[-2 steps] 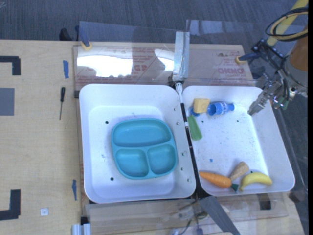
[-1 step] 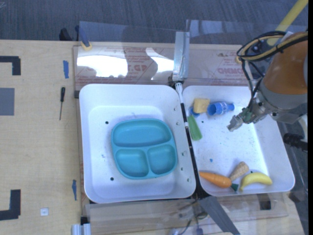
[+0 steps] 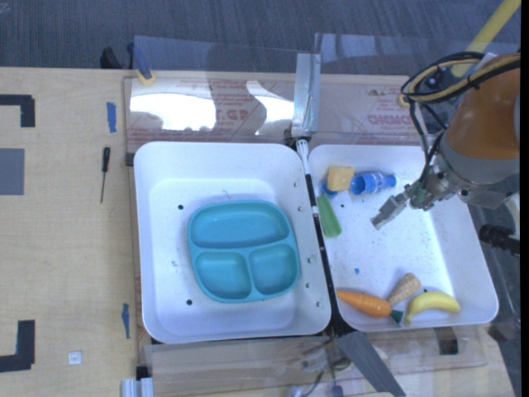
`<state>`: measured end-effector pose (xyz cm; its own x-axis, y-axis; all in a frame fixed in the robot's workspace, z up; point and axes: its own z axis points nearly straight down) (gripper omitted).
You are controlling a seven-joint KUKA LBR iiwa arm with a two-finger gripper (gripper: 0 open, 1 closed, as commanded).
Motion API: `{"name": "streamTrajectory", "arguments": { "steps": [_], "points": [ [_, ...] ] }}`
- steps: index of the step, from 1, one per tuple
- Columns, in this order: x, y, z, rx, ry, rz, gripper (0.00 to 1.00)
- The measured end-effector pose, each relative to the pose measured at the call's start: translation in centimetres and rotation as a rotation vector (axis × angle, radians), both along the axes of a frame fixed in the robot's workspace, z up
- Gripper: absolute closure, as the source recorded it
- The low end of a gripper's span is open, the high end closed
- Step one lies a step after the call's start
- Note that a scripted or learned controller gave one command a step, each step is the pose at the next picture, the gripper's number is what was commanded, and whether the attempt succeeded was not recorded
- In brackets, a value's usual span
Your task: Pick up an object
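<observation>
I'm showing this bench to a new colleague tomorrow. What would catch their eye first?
Probably the blue divided tray, alone in the left bin. Then the grey and orange arm, its pincer over the middle of the right bin. Bright items follow: a carrot and banana at the near edge, a blue bottle at the far side.

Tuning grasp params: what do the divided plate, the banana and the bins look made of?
Divided plate: teal, smooth, soft sheen, moulded compartments; likely hard plastic.
Banana: uniform glossy yellow; looks like a plastic toy, though foam is possible.
Left bin and right bin: white, thin rounded walls; probably moulded plastic, slightly scuffed.
</observation>
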<state>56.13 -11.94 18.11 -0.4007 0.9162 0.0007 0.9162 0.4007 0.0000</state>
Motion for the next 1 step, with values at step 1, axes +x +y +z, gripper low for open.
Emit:
{"name": "streamTrajectory", "arguments": {
  "steps": [1],
  "points": [
    [-7.33,-1.38,-9.24,-0.001,-0.004,0.05,0.0]
  ]
}}
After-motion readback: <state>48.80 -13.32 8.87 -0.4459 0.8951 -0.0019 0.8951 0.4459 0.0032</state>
